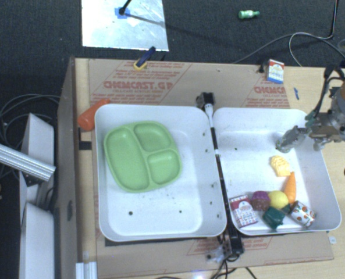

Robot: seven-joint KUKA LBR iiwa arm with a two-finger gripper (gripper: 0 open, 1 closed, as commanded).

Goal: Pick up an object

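Your hand [284,139] hovers over the right bin [242,127]; whether it's spread, you cannot tell. The toy carrot [289,186] lies below it, among toys near the bin's front corner.

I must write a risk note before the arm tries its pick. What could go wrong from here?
1. The small toys are bunched in the right white bin's near corner: the orange carrot touches the yellow ball, so fingers may hit neighbours.
2. The grey two-finger gripper hovers away from that cluster, so a straight descent likely finds bare floor.
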